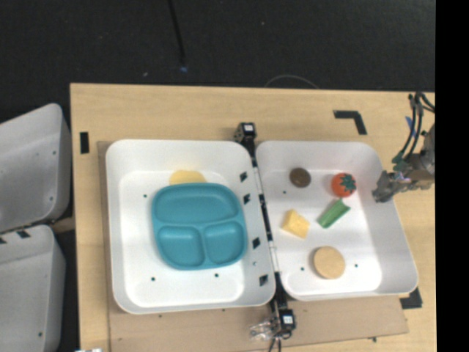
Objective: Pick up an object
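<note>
Down at the near edge of the right-hand shallow white bin (pixel 396 270) sits a round tan disc, biscuit-like (pixel 329 262), alone in that corner. Up from it lies a pale yellow wedge that looks like cheese (pixel 297 224), and just beside that, tilted on a diagonal, a green stubby stick (pixel 334 214). Further back, a red tomato-shaped ball with a green top (pixel 343 185) rests just above the green stick, and a small dark brown round piece (pixel 300 177) lies to its left. Over in the left-hand white bin (pixel 121 270), a teal three-compartment plastic tray (pixel 198 224) takes the middle, with a yellow rounded piece (pixel 187 176) peeking out behind its far rim. At the right, the gripper (pixel 386 190) hovers at the right bin's outer wall, well apart from every object, nothing visibly in it; whether it is parted or closed I cannot tell.
</note>
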Action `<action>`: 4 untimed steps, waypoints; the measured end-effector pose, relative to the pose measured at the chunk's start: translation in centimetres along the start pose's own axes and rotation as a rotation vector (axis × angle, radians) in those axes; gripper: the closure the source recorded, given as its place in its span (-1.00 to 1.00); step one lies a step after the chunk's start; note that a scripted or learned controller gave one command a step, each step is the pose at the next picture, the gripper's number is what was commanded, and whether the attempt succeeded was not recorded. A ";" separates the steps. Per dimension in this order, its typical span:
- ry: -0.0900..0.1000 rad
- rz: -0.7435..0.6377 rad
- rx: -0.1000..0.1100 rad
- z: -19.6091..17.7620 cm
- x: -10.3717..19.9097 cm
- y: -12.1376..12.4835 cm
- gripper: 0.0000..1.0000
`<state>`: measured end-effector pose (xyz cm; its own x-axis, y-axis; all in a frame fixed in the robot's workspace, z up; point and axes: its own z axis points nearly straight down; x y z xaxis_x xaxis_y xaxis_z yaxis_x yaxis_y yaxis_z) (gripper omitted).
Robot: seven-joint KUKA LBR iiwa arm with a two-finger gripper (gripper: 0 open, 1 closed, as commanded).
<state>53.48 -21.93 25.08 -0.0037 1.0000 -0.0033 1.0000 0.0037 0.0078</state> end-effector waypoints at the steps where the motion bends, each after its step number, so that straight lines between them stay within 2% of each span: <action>1: 0.003 -0.002 0.006 0.4 5.1 0.9 1.00; 4: 0.005 -0.004 0.008 -0.7 19.5 -1.1 1.00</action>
<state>52.27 -2.41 25.67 -0.0076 1.0000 0.0020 1.0000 0.0076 0.0000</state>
